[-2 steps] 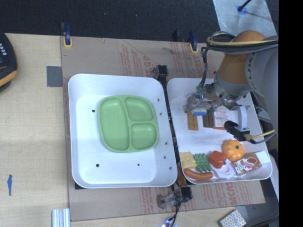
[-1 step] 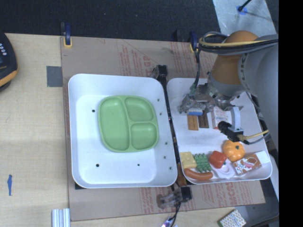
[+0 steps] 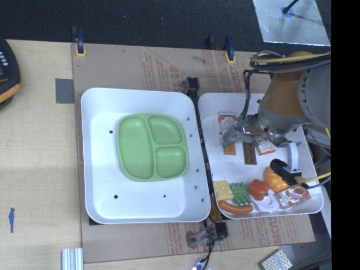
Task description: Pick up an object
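Fingers (image 3: 233,133) over flat brown bars (image 3: 249,153).

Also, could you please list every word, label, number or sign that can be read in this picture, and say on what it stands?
No text here can be read.
Cardboard sheet: faint red printing, too blurred to read.
Small packets in the right bin, such as the red and white one: markings too small to read.
Dark device at the left edge: buttons, no legible signs.

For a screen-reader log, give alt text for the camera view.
The claw is lowered into the right bin above small toy foods, including a hot dog. The left bin holds a green divided plate.
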`<action>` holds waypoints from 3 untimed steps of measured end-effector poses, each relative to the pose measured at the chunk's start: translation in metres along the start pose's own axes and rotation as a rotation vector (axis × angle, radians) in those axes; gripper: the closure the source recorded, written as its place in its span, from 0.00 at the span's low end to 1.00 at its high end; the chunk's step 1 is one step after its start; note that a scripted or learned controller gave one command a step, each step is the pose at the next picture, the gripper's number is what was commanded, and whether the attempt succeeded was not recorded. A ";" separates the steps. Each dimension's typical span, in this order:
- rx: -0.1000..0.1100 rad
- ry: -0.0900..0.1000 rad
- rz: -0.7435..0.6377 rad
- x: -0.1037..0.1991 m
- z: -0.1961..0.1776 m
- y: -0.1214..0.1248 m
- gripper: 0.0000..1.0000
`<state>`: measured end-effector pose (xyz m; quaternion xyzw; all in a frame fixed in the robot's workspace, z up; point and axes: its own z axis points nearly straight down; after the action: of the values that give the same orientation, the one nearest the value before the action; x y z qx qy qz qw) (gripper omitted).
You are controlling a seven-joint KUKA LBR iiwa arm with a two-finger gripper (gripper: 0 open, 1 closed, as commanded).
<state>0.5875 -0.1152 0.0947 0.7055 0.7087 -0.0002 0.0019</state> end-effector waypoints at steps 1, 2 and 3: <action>-0.002 -0.003 -0.001 -0.002 -0.012 0.002 1.00; 0.000 -0.003 -0.002 -0.002 -0.011 0.001 0.00; 0.002 0.003 -0.002 0.017 0.003 0.054 0.00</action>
<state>0.6413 -0.0982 0.0917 0.7047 0.7095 -0.0002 0.0002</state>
